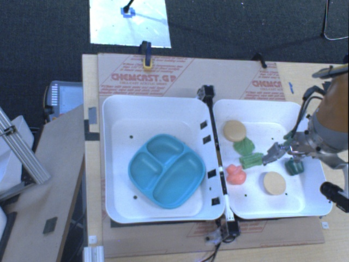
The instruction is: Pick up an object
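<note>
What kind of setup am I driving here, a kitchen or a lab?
Likely a robotics lab bench, not a kitchen: two white bins taped on cardboard, toy food, a blue tray, and the arm reaching in.

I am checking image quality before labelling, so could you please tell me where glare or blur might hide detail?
Camera view: the shiny square sheet on the dark floor glares nearly white; the white right bin is bright yet its small objects read clearly; the hand looks soft and blurred, so its fingers are indistinct.
</note>
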